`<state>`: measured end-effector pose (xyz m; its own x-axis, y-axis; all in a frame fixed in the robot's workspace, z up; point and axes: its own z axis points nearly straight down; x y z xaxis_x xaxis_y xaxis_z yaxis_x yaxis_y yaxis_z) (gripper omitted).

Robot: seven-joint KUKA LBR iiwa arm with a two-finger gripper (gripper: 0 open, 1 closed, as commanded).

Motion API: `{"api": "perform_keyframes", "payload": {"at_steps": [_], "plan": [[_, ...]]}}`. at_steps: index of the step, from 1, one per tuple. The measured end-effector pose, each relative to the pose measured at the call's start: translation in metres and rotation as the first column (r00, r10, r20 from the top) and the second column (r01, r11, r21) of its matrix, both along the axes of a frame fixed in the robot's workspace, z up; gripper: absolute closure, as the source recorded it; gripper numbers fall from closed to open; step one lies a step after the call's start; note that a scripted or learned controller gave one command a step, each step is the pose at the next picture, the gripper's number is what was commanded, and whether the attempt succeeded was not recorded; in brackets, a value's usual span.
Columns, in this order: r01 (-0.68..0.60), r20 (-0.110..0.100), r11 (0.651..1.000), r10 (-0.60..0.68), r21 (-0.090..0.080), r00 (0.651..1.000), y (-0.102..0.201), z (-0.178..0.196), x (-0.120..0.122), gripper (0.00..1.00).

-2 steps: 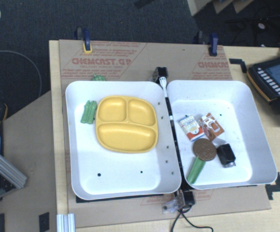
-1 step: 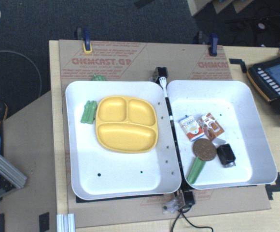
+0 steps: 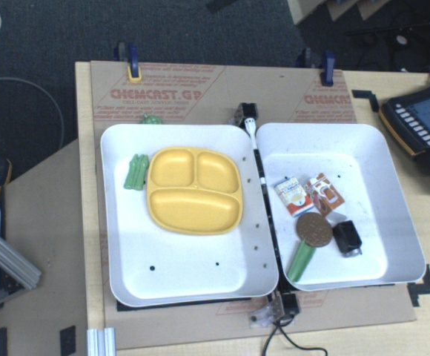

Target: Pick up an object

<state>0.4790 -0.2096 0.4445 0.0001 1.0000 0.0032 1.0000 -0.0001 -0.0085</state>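
Note:
The left bin [image 3: 126, 265] holds a yellow divided plate [image 3: 195, 190] and a green ridged piece [image 3: 136, 172] at the plate's left. In the right bin [image 3: 393, 199] lie two small snack packets [image 3: 292, 193] [image 3: 325, 192], a brown round disc [image 3: 315, 229], a small black object [image 3: 347, 238] to the disc's right, and a green cylinder [image 3: 301, 261] leaning against the bin's front left wall.
Both bins rest on a cardboard sheet [image 3: 200, 87] held by two clamps [image 3: 133, 61] [image 3: 327, 69] at the back. A black and orange pendant [image 3: 422, 121] sits at the far right. A small green bit [image 3: 151, 119] lies behind the left bin.

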Motion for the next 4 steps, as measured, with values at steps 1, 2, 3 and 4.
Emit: {"api": "perform_keyframes", "payload": {"at_steps": [1,2,3,4], "plan": [[0.0,0.008,1.0,0.0,-0.004,1.0,0.002,0.002,0.0,1.0],[0.001,0.018,1.0,-0.001,-0.009,1.0,-0.015,0.068,0.0,1.0],[0.0,0.005,1.0,0.0,-0.002,1.0,-0.011,0.016,0.0,1.0],[0.001,0.009,1.0,-0.001,-0.005,1.0,-0.014,0.018,0.0,1.0]]}}
